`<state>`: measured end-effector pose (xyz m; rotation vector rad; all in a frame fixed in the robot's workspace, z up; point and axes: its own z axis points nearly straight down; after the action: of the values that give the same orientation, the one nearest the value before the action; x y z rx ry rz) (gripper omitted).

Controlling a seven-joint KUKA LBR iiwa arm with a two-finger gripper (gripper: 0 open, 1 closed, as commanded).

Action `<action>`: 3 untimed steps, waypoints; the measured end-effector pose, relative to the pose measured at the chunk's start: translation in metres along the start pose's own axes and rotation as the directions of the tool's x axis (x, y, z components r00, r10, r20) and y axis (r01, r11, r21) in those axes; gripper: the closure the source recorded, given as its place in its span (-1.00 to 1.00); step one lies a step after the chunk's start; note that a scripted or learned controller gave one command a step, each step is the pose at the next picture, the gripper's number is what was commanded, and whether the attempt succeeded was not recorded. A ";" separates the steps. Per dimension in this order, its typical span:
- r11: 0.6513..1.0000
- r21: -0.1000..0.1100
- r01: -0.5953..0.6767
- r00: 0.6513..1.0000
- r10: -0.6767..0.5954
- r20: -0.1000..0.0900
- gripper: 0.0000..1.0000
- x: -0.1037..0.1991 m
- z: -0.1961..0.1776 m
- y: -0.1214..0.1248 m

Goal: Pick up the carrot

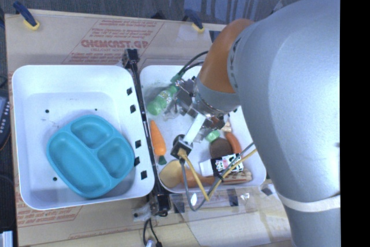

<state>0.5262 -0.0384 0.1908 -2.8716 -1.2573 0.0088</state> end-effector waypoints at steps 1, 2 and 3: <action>0.998 0.003 -0.066 0.998 0.066 0.005 -1.00 -0.032 0.001 -0.039; 0.994 0.002 -0.106 0.994 0.106 0.003 -1.00 -0.002 0.001 -0.066; 0.978 -0.001 -0.208 0.978 0.208 0.004 -1.00 -0.030 0.000 -0.018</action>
<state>0.4922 -0.0485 0.1909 -2.9900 -0.9510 0.0148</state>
